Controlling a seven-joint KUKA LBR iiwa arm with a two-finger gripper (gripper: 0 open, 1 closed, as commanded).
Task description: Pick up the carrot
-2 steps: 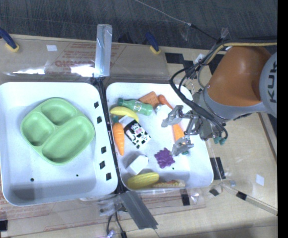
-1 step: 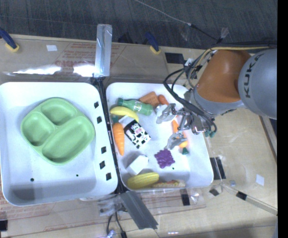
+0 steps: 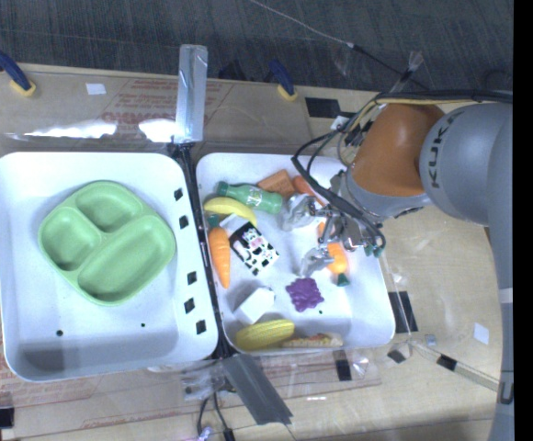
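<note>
The gripper [image 3: 314, 237], whether wide or narrow I cannot tell, hangs over the right bin [image 3: 372, 315], well right of the carrot [image 3: 220, 254].

One fixed camera looks down at a slant on both bins [image 3: 9, 246] from above.

Arm [image 3: 459, 159] reaches in from right, wrist bent down, hand [image 3: 317, 237] low
</note>
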